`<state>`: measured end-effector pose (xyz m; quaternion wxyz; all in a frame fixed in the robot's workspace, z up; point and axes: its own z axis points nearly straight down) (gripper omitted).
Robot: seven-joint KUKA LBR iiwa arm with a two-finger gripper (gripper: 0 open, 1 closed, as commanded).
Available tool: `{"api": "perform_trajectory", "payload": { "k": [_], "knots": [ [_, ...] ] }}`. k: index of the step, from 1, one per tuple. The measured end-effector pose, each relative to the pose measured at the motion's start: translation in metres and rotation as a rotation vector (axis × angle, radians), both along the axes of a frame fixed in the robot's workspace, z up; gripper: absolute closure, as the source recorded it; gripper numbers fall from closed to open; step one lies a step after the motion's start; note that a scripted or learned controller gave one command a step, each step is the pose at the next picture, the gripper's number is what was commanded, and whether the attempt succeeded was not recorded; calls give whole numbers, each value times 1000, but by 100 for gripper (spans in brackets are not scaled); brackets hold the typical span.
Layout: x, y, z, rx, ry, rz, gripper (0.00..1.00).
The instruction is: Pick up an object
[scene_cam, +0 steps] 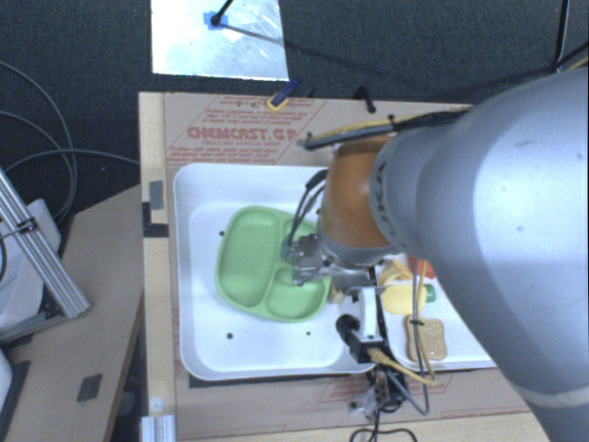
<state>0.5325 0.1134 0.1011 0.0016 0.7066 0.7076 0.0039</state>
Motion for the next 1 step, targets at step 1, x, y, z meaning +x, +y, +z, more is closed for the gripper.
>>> {"api": "perform_trajectory", "payload": {
  "k": [1],
  "knots": [
    [-45,25,-14,-2,-1,1,100]
  ]
}}
